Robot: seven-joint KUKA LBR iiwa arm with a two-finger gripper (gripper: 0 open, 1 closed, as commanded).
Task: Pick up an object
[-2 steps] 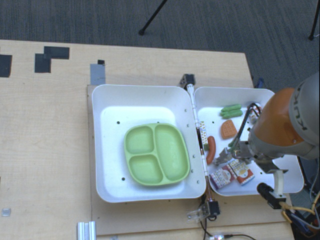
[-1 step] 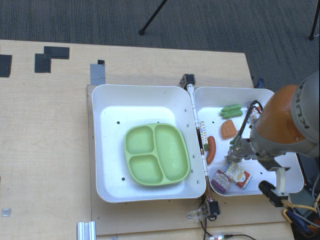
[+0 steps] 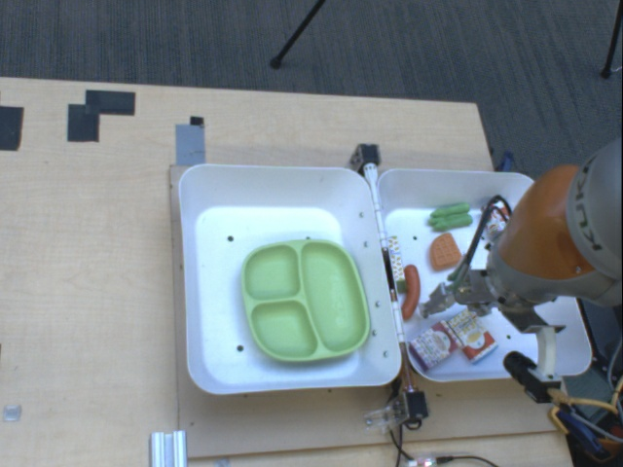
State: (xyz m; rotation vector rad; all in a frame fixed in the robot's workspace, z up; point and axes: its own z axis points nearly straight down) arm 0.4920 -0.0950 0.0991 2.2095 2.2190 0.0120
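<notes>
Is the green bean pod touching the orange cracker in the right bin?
Apart. The camera view shows a strip of white bin floor between the green bean pod near the back wall and the orange cracker lying in front of it.

The hand [image 3: 440,298] hovers low in the right bin [image 3: 574,353], just beside the sausage [image 3: 411,291].

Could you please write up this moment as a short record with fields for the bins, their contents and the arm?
left bin: holds a green divided plate
right bin: holds a green bean pod, an orange nugget, a red sausage and two small packets
arm: reaches in from the right, over the right bin
gripper: low over the packets, beside the sausage; grasp state unclear
</notes>
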